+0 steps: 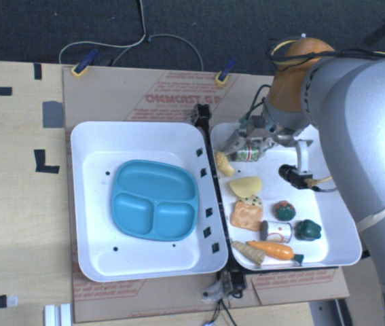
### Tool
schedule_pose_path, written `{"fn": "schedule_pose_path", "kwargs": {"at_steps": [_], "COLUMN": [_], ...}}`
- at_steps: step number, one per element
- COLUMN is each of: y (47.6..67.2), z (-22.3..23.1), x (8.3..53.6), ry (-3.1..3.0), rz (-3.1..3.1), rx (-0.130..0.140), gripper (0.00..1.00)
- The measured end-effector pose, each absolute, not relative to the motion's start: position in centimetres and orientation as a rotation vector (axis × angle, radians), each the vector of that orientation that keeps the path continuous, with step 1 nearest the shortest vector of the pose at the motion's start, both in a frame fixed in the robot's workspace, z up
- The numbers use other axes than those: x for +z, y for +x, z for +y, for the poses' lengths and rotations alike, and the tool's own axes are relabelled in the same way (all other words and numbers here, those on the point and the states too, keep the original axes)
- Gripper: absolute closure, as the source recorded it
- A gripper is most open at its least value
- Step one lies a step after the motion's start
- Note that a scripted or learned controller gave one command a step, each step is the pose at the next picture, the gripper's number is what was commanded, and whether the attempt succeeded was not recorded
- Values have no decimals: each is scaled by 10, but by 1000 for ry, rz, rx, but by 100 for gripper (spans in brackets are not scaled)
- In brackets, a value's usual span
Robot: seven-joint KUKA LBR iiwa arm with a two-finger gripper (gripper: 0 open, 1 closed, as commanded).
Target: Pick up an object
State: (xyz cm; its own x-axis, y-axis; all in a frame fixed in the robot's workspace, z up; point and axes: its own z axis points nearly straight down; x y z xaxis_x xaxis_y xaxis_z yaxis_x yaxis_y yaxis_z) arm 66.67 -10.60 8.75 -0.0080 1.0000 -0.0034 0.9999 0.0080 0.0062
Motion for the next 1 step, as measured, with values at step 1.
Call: {"fn": "schedule_pose_path", "kwargs": {"at_steps": [1], "y": [665], "z": [-109], "x": [96], "ry": [2215], "rz": [2222], "rx": [3], "gripper": [100]}}
